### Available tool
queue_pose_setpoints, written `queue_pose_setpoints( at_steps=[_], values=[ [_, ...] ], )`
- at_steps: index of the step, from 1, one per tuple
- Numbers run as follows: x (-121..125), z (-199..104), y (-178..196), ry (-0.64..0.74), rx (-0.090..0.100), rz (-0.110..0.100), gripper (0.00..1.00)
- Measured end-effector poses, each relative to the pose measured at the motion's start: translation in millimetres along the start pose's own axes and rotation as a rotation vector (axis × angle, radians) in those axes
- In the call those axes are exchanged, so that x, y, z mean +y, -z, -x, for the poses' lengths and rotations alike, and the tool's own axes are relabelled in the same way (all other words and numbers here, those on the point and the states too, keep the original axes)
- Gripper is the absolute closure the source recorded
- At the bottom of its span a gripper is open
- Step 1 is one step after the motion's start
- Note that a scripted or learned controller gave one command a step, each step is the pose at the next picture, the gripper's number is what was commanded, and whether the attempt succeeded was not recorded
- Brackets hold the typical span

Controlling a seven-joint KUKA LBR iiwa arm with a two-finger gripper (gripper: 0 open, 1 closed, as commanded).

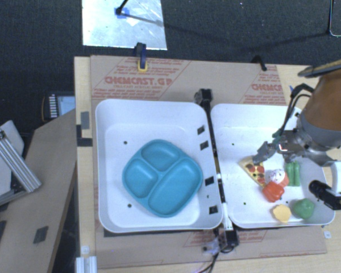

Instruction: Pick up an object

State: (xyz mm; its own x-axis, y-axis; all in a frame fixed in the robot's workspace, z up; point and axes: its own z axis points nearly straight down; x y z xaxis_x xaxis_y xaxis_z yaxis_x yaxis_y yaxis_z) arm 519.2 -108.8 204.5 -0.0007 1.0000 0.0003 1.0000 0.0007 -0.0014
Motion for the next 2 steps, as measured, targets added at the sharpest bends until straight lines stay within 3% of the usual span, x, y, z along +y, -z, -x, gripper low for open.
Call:
queue_pose_setpoints(
  at_steps=[2],
  values=[
    [-14,-14,-108,0.001,0.001,-0.002,0.00]
  ],
)
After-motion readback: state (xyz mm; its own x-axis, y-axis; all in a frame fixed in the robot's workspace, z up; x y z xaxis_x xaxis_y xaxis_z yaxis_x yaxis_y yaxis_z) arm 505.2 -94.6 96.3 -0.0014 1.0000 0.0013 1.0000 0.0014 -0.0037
